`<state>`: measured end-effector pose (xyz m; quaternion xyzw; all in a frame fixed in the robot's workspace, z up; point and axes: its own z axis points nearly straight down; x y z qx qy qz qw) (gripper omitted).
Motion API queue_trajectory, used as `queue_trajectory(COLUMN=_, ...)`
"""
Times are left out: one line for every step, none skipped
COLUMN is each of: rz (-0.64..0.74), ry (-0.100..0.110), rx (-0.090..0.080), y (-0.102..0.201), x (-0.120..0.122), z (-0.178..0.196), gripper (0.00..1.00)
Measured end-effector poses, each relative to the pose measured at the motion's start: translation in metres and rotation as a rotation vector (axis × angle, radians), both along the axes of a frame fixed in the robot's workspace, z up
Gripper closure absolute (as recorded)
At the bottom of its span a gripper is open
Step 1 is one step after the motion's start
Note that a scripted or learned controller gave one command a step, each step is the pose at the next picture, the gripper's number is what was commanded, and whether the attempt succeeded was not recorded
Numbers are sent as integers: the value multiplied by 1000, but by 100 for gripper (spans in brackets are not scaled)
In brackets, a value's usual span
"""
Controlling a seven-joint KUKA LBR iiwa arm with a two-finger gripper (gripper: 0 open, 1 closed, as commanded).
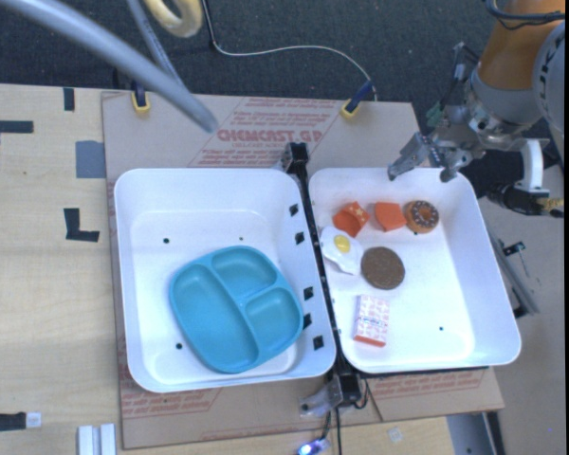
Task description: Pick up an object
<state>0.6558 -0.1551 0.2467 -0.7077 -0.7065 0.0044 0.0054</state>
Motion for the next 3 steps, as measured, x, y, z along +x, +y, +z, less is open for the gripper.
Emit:
queue_trajectory(rz=3, ry=-13, rx=-2, y=0, x=2, z=8, gripper=0)
queue_trajectory(rz=4, ry=-8, rx=-2, y=-1, x=10, z=-42, gripper=0)
queue_trajectory(rz=4, ry=-6, rx=-1, y=6, x=10, z=-105, gripper=0)
